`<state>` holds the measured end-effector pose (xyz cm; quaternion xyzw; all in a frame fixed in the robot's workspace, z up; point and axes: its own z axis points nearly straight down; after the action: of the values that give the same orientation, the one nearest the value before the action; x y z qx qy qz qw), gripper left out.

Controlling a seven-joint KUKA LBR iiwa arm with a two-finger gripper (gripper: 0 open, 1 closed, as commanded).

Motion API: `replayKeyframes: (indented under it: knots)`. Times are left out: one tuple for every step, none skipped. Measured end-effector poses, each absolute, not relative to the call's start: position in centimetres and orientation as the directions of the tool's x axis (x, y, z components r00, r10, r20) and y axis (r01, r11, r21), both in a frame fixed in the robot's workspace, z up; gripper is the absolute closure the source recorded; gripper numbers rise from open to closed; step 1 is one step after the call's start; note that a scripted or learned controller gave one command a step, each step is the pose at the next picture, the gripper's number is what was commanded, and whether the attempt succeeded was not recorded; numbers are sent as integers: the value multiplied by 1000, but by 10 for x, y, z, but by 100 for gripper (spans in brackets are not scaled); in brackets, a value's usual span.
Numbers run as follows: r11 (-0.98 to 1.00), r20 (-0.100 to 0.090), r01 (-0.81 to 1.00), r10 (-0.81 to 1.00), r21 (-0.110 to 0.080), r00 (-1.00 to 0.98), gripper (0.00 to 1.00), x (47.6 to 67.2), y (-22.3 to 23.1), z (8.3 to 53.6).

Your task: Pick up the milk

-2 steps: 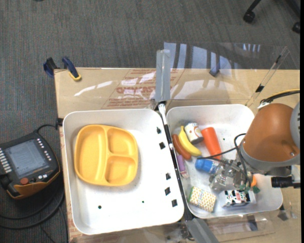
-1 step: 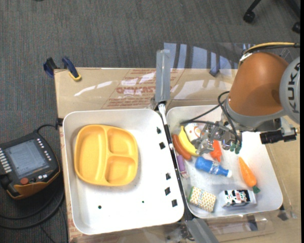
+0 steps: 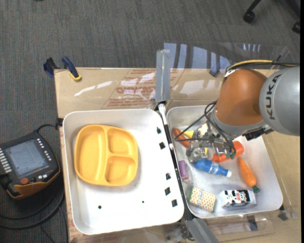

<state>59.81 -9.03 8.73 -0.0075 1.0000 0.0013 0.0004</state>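
White bins sit side by side on the counter [image 3: 91,92], and we find the milk [image 3: 238,198] lying in the right bin [image 3: 273,186], close to that bin's near rim and toward its right corner. It is a small carton with black-and-white patches, resting on its side. Just left of it lies a checked wafer packet [image 3: 203,199], near but not touching; a bare strip of bin floor separates the two.

We see the grey arm [image 3: 281,103] with its orange band reaching in from the right, and the tool [image 3: 209,148] hangs over the middle of the right bin, well back from the milk. Whether its fingers are open or closed we cannot tell, since the metal parts blur together among the clutter. Directly under and beside the tool lie a blue bottle [image 3: 211,167], a carrot [image 3: 247,172] and some orange and yellow pieces nearer the bin's far-left part. The carrot points toward the milk and ends just above it.

Open floor shows along the right wall of the right bin, above the milk. The left bin [image 3: 81,206] holds a yellow divided plate [image 3: 106,155] with bare white floor all around it, widest along the near edge.
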Motion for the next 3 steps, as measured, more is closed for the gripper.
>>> replayKeyframes:
  knots:
    - [992, -6, -128, -128, 2, -992, 100, 625, -20, 189]
    - [914, -6, -405, -405, 2, -914, 100, 645, -25, 188]
    - [915, -6, -403, -403, 1, -915, 0, 645, -26, 188]
